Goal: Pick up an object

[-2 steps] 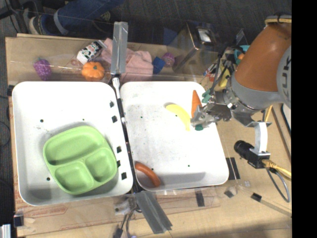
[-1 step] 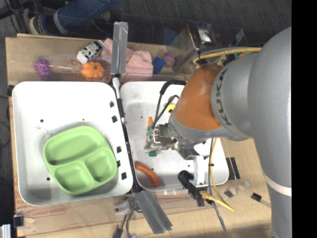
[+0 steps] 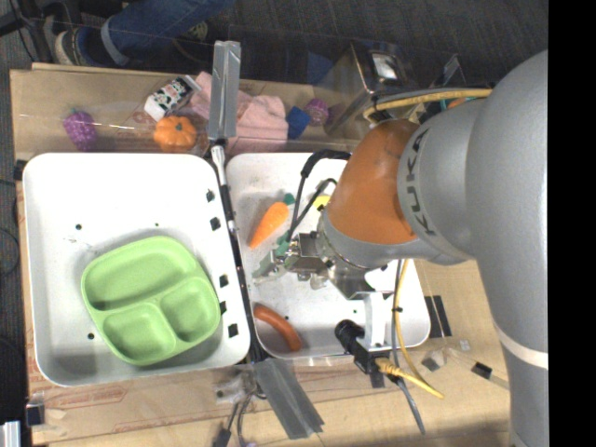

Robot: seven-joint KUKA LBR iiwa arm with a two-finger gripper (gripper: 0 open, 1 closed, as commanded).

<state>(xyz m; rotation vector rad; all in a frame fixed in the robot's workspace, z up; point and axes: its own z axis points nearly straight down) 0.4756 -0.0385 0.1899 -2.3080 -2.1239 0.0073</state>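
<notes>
An orange toy carrot [image 3: 270, 222] with a green top lies tilted in the right bin [image 3: 265, 170], near its left wall. A reddish-brown sausage-shaped piece [image 3: 277, 327] rests at that bin's front left. My gripper [image 3: 270, 264] hangs low over the right bin, just below the carrot and above the sausage piece. Its metal fingers point left. Nothing shows between them. The grey arm with its orange band [image 3: 372, 189] covers the bin's right half.
The left bin [image 3: 56, 184] holds a green three-compartment tray [image 3: 149, 299]. Behind the bins lie a small orange pumpkin [image 3: 175, 132], a purple toy [image 3: 81, 127], a pink cloth [image 3: 256, 117] and a blue piece [image 3: 298, 121]. A grey divider bar [image 3: 223, 82] stands between the bins.
</notes>
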